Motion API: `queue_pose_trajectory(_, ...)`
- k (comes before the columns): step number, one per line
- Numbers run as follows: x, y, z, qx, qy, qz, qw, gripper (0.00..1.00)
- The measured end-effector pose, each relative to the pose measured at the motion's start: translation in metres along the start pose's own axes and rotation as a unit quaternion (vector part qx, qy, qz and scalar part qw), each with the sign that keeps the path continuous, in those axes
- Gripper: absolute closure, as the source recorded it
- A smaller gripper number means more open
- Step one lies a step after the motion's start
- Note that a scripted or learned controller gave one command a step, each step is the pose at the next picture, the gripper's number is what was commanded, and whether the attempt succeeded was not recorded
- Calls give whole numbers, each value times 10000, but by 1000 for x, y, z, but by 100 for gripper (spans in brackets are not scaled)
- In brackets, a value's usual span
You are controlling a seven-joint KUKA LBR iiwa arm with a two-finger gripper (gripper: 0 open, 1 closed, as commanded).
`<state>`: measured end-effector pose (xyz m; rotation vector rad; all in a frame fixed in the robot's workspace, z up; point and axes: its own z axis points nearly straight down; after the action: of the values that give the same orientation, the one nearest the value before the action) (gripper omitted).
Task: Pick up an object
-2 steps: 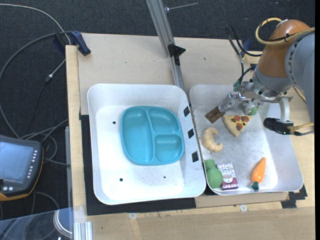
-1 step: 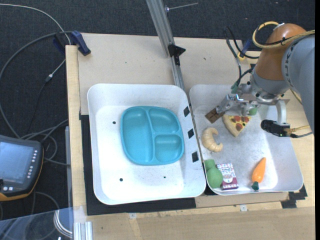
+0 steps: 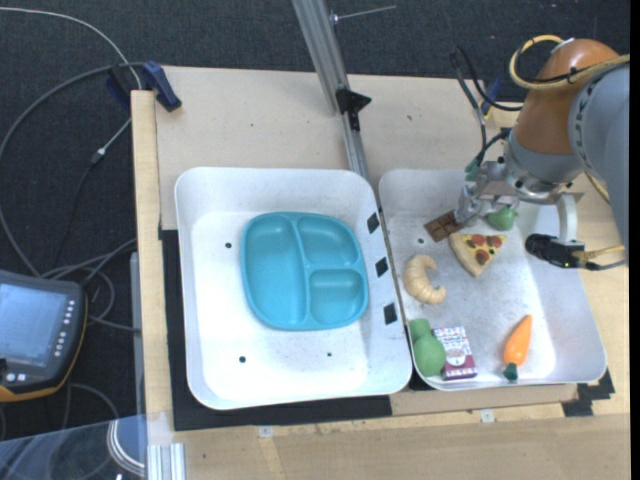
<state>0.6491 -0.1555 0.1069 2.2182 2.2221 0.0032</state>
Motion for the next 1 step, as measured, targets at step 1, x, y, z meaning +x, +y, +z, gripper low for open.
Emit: queue_pose_trajectory(1,1,2,-65,-25,-8,1,10000,100)
